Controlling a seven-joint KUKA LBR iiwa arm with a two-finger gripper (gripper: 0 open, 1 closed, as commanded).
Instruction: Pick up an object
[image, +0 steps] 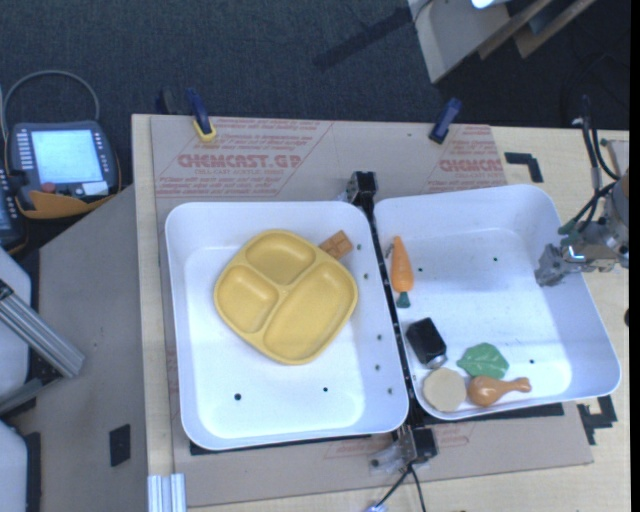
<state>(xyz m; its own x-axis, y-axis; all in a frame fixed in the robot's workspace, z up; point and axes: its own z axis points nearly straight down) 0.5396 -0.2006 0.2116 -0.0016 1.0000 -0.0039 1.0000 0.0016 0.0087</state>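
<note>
Claw (562, 258) seen at right bin (520, 215) rim; its state cannot be told. Carrot (401, 266), black block (427, 340) lie well apart; rim collision or missed grasp judged likely.

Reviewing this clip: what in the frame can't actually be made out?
- Gripper at the right bin's rim: too small and blurred to read its fingers.
- Brown object: mostly hidden beneath the yellow divided plate.
- Arm: cut off by the frame's right edge.
- Small black object: too small to identify.
- Teach pendant screen: washed out, unreadable.
</note>
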